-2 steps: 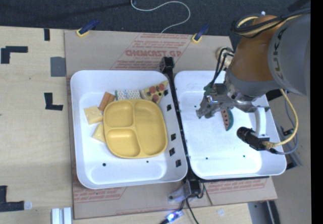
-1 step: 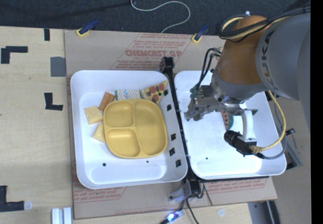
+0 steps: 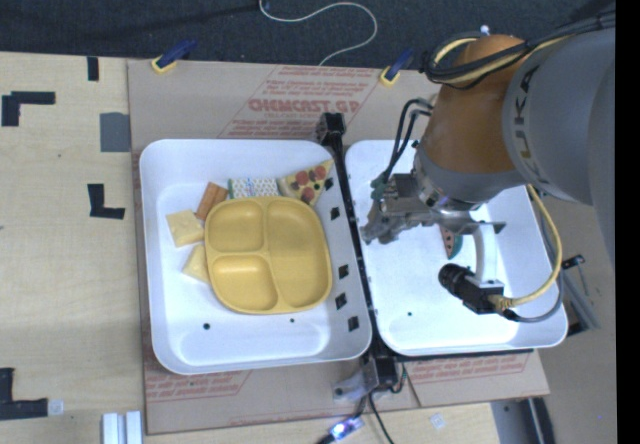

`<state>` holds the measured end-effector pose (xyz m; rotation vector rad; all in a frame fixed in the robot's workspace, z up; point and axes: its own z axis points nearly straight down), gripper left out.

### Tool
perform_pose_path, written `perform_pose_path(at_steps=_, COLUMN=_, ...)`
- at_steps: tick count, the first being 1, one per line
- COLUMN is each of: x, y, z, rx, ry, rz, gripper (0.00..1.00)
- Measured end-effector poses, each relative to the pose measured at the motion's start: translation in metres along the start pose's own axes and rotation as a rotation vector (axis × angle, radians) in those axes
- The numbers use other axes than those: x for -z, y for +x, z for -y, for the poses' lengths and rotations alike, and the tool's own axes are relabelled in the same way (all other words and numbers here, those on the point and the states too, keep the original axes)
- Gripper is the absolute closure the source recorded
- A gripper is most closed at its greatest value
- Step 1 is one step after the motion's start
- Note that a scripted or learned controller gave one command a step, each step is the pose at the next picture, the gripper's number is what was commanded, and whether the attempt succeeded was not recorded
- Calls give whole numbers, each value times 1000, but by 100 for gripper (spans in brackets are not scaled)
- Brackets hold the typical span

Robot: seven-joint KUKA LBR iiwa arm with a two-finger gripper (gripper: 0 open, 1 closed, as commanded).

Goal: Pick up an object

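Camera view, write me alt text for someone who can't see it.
A grey and orange robot arm reaches from the right over the right white bin, its gripper low near the divider. The left white bin holds a yellow divided plate lying over smaller items.

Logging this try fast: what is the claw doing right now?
Claw: over the right bin, by the divider; its state cannot be told.

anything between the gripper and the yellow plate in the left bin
Yes. The gripper is in the right bin, and the raised divider where the two bins meet lies between it and the yellow plate in the left bin. Past the divider, nothing visible covers the plate.
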<state>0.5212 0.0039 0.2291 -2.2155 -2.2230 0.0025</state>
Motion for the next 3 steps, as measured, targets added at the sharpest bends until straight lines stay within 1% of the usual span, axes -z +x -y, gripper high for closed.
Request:
perform_pose_path(at_steps=1, x=-13, y=-18, z=3, rx=-5, ry=1, rz=2, gripper=100)
perform_pose_path(at_steps=2, x=-12, y=-12, z=-6, rx=-1, ry=-1, rz=1, gripper=100)
perform_pose_path(at_steps=3, x=4, y=-4, z=4, rx=-1, ry=-2, rz=0, gripper=100)
